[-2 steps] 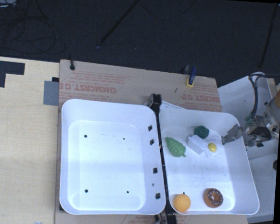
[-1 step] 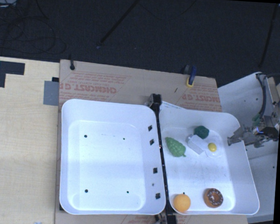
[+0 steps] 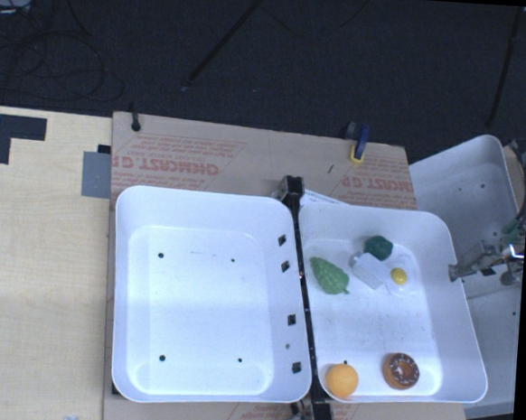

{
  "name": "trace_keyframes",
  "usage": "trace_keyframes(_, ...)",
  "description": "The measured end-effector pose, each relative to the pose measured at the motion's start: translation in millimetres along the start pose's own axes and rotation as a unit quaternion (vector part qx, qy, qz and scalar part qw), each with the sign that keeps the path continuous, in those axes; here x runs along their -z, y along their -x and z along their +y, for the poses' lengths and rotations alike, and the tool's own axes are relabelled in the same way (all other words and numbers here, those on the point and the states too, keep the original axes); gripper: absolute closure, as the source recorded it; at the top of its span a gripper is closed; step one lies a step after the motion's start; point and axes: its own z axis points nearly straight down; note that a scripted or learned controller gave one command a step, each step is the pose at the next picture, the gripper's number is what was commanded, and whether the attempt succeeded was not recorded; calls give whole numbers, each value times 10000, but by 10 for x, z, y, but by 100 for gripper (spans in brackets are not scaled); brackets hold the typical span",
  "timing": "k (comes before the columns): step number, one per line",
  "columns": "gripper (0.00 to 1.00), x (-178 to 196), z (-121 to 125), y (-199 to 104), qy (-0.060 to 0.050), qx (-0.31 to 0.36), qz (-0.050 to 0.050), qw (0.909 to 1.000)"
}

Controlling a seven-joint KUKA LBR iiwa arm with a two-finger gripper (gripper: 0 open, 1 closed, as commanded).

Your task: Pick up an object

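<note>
The right white bin (image 3: 371, 335) holds several objects. A green leafy piece (image 3: 328, 277) lies near its left wall. To its right, a dark green lump (image 3: 379, 248), a clear whitish block (image 3: 367, 271) and a small yellow ball (image 3: 398, 278) sit close together. An orange ball (image 3: 342, 380) rests at the front left corner, with a brown ring-shaped donut (image 3: 402, 370) to its right. The left white bin (image 3: 201, 308) has only its bare floor showing.
Both bins rest on printed cardboard (image 3: 249, 158) over a pale wooden bench (image 3: 31, 277). A black divider with clips (image 3: 295, 289) runs between the bins. A blue and yellow clamp (image 3: 359, 145) stands at the back. A grey metal plate (image 3: 465, 180) with a bracket (image 3: 481, 264) lies on the right.
</note>
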Motion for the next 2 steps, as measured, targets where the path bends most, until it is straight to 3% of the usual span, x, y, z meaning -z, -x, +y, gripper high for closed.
trace_keyframes(1,0,-2194,-81,-97,-90,17,38,10000)
trace_keyframes(2,100,-2005,-51,-62,-30,-16,14,10000)
